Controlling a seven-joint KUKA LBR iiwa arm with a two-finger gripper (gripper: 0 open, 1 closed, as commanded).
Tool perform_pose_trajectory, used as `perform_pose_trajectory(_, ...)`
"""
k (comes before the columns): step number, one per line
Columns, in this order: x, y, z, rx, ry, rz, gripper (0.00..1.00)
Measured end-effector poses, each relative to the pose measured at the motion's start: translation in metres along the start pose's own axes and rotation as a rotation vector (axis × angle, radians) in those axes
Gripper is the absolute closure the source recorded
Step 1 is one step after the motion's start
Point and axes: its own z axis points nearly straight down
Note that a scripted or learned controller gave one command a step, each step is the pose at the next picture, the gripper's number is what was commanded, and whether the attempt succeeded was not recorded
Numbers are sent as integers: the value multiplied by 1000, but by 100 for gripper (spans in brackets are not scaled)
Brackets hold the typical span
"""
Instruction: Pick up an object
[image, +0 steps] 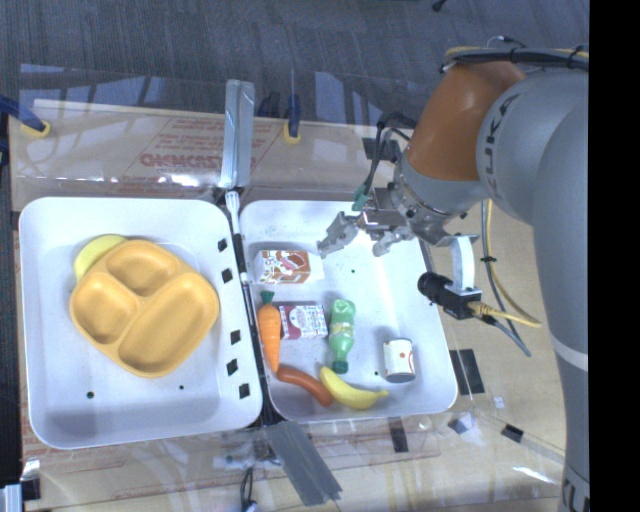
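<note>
A small red-and-white carton (283, 266) lies flat near the left wall of the right-hand bin (425, 395), just below and to the left of the gripper (362, 236), whose two fingers (335, 236) are spread apart with nothing between them and apart from the carton. Directly below the carton sits a second red carton (303, 321), with a carrot (269, 337) to that carton's left and a green bottle (342, 328) on the far side of it. Lower still are a sausage (302, 384), a banana (351, 391) and a small white cup (399, 359). Left of the carton, the other bin (60, 420) holds a yellow divided plate (145, 304).
</note>
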Motion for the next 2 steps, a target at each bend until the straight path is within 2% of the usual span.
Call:
perform_pose_trajectory(1,25,-43,-17,-2,-1,-153,0)
perform_pose_trajectory(2,-5,-87,41,-1,-1,-158,0)
